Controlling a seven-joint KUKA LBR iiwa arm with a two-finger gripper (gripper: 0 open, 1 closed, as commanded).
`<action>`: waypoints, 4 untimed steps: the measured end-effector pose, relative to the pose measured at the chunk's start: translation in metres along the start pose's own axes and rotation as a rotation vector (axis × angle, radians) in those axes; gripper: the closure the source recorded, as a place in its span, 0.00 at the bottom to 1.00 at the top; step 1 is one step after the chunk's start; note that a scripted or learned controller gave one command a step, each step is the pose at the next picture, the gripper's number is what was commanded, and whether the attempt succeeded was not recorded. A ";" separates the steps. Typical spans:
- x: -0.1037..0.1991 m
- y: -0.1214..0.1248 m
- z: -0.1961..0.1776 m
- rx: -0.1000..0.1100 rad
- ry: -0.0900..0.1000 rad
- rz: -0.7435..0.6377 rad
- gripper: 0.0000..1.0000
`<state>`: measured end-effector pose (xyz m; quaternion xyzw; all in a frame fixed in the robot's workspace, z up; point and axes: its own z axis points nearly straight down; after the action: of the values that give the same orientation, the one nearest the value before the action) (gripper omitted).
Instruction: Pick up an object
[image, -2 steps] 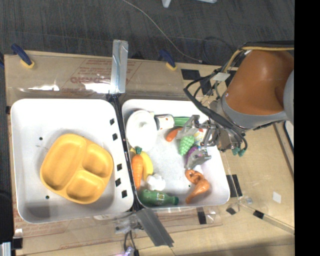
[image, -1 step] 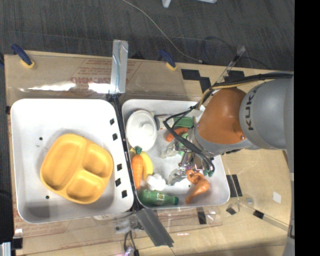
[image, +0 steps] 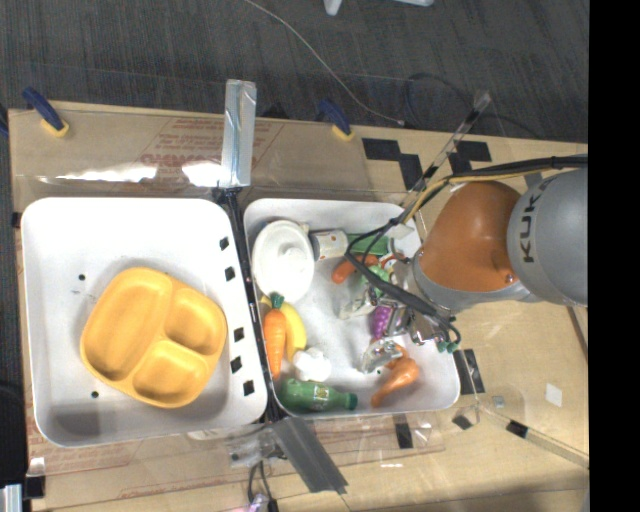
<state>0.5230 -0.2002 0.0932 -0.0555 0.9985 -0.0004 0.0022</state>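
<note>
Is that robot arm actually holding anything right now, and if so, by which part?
It cannot be told. The gripper sits low in the right bin, among a purple toy and a carrot; cables hide any hold.

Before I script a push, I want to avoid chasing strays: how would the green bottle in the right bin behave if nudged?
The green bottle lies on its side, so it would probably roll rather than tip. Its glossy round body looks smooth, so it may slip in a pinch. It rests near the right bin's front wall, which could stop it.
</note>
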 end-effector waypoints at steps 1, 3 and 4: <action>0.006 0.007 0.001 -0.001 0.004 -0.045 0.00; 0.029 -0.007 0.000 0.000 0.000 -0.281 0.00; 0.034 -0.004 -0.002 0.002 -0.007 -0.329 0.00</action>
<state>0.4897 -0.2076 0.0949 -0.2183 0.9759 -0.0018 0.0057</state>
